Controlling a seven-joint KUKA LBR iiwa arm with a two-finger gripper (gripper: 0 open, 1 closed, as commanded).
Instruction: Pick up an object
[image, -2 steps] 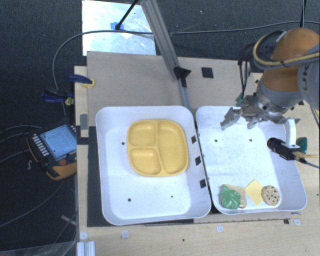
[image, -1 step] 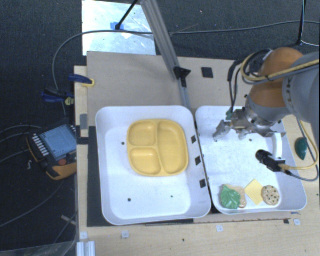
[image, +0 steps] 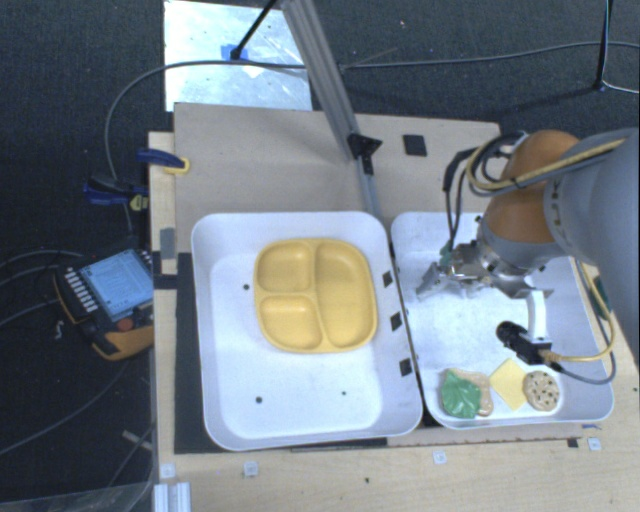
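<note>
In the right bin (image: 580, 300), several small toy foods lie along the front edge: a green leafy piece (image: 460, 393), a tan piece (image: 484, 396) beside it, a yellow cheese wedge (image: 508, 383) and a round brown cookie (image: 541, 390). My gripper (image: 447, 280) hangs over the bin's rear left part, well behind these objects. Its fingers are spread open with nothing between them. The grey arm with its orange band (image: 530, 185) comes in from the right.
The left bin (image: 225, 340) holds a yellow divided plate (image: 315, 295). A black cable plug (image: 520, 342) hangs off the arm above the right bin, just behind the cheese wedge. A metal pole (image: 330, 80) slants across the back of the bench.
</note>
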